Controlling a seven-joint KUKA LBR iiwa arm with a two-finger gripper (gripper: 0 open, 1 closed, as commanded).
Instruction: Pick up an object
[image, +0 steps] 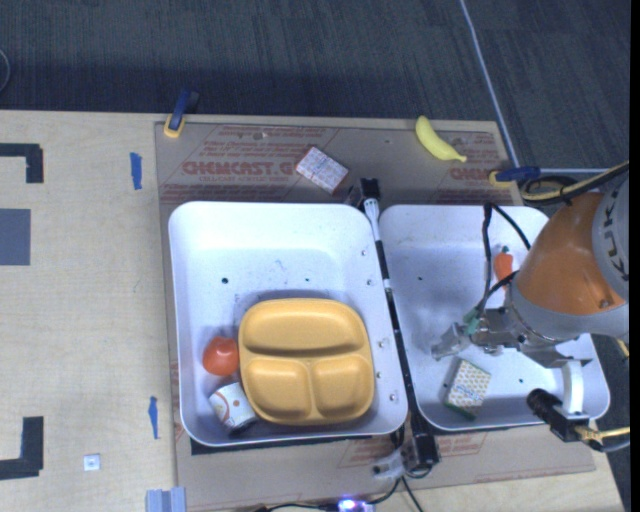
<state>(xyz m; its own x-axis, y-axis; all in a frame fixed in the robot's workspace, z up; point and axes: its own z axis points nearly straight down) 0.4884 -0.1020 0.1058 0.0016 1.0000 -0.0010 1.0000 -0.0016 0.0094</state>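
The right bin (430, 240) holds a small speckled green-and-white pad (467, 385) near its front wall and a small orange piece (503, 265) near the arm. My gripper (452, 341) hangs low over the right bin's floor, just above and to the left of the pad and apart from it. Nothing shows in the gripper. In the left bin (260, 235) a large yellow divided tray (305, 360) lies with an orange-red round object (219, 355) and a white-and-orange ball (231, 404) at its left side.
Behind the bins, on the cardboard sheet, lie a yellow banana (438, 140) and a patterned square card (321, 169). A black divider (385, 280) runs between the bins. Cables (490, 250) trail across the right bin's back. The grey and orange arm (572, 270) covers that bin's right side.
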